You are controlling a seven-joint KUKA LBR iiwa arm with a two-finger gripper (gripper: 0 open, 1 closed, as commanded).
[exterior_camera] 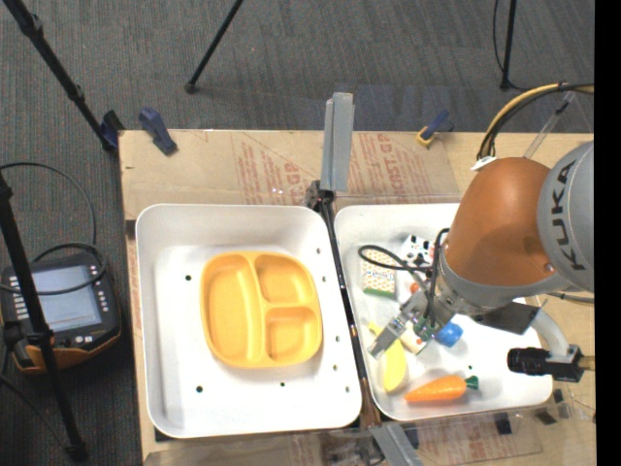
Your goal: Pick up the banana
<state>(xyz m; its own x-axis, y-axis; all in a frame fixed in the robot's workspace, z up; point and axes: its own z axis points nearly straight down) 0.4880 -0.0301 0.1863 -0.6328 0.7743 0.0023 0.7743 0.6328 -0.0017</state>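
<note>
Camera view looks down on a brown board bench [243, 168] standing on dark grey carpet [291, 37], with tripod legs around it and a handheld control pad [60, 304] on the floor at the left. Left white bin [165, 260] holds a yellow divided plate [260, 309]; right white bin [388, 219] holds the banana [395, 367] near its front edge beside a toy carrot [439, 388]. Poised just above the banana's upper end, the gripper [400, 330] grasps nothing, though whether it is spread or closed cannot be told.

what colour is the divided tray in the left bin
Yellow-orange; the divided tray shows plainly in the camera view.
</note>
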